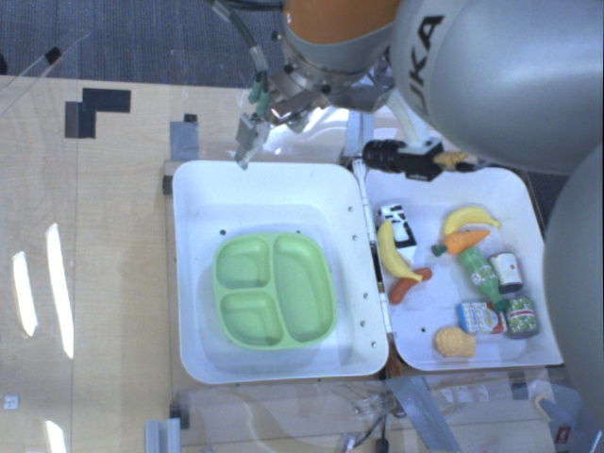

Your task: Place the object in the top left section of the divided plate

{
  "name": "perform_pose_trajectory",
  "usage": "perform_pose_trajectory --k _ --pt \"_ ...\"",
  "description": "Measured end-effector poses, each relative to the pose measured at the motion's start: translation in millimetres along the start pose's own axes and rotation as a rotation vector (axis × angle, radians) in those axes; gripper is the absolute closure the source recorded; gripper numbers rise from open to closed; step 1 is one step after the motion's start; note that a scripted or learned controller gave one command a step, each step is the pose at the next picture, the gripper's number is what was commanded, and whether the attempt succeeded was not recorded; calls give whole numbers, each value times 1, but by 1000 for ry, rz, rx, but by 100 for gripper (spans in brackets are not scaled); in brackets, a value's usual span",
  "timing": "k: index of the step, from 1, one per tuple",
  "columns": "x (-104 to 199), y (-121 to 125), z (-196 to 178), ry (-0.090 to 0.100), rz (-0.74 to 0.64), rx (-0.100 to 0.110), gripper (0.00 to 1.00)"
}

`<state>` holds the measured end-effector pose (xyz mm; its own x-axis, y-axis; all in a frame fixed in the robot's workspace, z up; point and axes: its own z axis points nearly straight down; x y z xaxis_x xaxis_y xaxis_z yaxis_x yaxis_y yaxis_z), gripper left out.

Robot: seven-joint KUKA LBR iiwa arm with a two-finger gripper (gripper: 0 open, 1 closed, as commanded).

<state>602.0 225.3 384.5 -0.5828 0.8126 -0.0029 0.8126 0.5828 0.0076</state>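
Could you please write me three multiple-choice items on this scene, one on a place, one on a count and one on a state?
1. Where does the green plate lie?
A. in the left bin
B. in the right bin
C. on the bare bench

2. How many bananas lie in the right bin?
A. none
B. two
C. five

3. What lies in the plate's top left section?
A. a carrot
B. a bottle
C. nothing yet

Answers: 1 A, the plate sits inside the left bin's walls. 2 B, one banana lies by the divider and another banana further right. 3 C, all three sections show bare green, and the gripper hovers at the left bin's far rim.
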Motion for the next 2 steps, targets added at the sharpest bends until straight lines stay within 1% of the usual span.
perform_pose_trajectory --k 1,2 --pt "2 2 -11 -2 -10 -5 100" --pt "3 4 -23 -4 -19 -12 100"
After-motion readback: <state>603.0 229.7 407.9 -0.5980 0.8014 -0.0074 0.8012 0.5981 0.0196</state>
